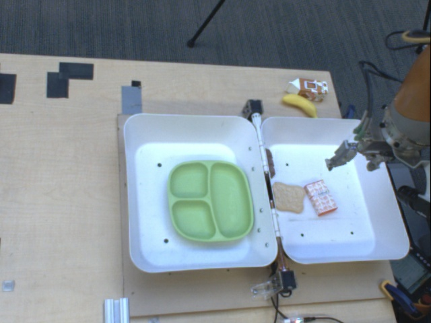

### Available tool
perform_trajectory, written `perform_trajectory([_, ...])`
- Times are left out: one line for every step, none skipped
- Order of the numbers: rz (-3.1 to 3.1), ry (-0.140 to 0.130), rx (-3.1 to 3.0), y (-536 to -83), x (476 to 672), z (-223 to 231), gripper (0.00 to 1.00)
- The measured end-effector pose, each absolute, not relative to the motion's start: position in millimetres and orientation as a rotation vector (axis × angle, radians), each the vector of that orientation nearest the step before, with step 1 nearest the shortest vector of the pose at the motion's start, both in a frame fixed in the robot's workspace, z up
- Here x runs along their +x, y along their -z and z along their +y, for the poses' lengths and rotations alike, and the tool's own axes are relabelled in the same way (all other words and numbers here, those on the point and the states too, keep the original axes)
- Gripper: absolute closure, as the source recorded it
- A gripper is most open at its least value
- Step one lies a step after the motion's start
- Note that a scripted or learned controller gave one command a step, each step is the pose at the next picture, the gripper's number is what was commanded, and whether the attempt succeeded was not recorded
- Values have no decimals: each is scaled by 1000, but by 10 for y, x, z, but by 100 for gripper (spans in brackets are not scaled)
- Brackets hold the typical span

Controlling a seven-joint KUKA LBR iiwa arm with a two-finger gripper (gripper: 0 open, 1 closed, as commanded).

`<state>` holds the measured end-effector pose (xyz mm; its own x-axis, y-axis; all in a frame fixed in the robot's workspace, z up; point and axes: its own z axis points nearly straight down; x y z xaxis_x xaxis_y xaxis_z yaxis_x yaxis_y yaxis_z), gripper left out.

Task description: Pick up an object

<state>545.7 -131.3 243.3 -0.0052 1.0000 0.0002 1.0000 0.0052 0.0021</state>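
Pincer [353, 155] open above right bin [387, 244]; toast [289, 197] below.

Arm [412, 106] cut off at right edge.

Grey robot arm with an orange band [412, 93] reaching in from the right edge, wrist angling down and leftward, its two-finger metal gripper [353, 155] hanging low, dark fingers [339, 156] spreading apart, gripping nothing between them.
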Motion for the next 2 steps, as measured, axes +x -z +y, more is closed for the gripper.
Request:
perform_trajectory([2221, -4, 2216, -863, 4934, -1510, 0])
perform_trajectory([2218, -11, 2212, -979, 4957, -1507, 100])
